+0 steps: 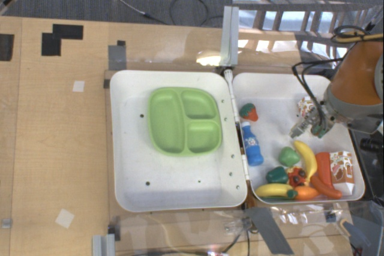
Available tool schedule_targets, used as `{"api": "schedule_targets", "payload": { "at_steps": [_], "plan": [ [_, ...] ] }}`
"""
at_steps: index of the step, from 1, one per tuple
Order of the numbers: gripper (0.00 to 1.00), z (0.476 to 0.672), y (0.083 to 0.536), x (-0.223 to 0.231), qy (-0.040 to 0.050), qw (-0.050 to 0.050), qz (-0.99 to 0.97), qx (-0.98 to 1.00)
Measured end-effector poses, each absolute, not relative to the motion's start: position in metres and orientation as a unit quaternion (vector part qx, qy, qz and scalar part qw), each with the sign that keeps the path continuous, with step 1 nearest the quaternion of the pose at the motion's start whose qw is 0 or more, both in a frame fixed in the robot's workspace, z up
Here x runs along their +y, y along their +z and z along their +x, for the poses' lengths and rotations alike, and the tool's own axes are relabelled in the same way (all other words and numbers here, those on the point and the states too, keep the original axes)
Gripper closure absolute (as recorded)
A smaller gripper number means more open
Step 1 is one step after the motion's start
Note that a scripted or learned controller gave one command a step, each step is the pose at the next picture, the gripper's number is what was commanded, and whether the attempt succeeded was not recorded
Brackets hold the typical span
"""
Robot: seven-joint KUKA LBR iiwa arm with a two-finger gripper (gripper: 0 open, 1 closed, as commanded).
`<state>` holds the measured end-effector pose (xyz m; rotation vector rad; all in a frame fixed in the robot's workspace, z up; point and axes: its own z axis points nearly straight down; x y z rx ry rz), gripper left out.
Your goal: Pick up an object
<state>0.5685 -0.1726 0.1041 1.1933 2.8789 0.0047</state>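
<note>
My gripper [308,129] hangs over the right bin [270,90], just above the upper end of a yellow banana [308,158]. Its two fingers stand apart, with nothing visible between them. A small crinkled white packet [306,107] lies just behind the gripper. A green pepper [288,156] sits left of the banana. A blue bottle [252,147] lies along the bin's left wall, with a red strawberry [248,111] above it.
In the right bin's front corner lie a second banana [273,190], a dark green vegetable [276,175], a carrot [306,192], a red-orange piece [324,175] and a printed box [342,166]. The left bin [129,147] holds a green divided plate [183,120].
</note>
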Motion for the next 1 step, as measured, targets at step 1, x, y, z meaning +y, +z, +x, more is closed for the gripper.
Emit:
{"api": "schedule_targets", "payload": {
  "at_steps": [1],
  "plan": [
    [1.0, 0.6276, 0.2337, -0.1233, 0.0035, 0.009, 0.429, 0.903]
  ]
}}
